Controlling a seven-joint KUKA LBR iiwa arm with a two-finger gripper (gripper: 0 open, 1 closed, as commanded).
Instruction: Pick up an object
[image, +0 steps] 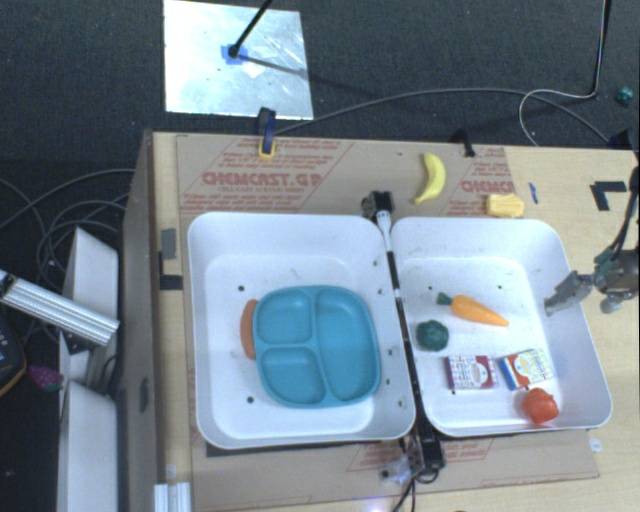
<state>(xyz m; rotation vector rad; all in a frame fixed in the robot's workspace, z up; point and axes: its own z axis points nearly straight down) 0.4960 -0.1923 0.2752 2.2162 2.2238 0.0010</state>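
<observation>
Camera view: jaws (570, 292) at right bin (575, 345) edge, state impossible to tell. Carrot (478, 311) lying nearest, apart from green ball (432, 335). Advise descending centred over carrot, closing across its width.

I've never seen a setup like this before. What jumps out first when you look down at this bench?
The big blue divided plate catches the eye first, sitting in the left bin with an orange item tucked against its left edge. The right bin holds a bright toy carrot, a dark green lump, two small cartons and a red-orange toy. A yellow banana lies on the board behind the bins, and the claw reaches in from the right.
</observation>
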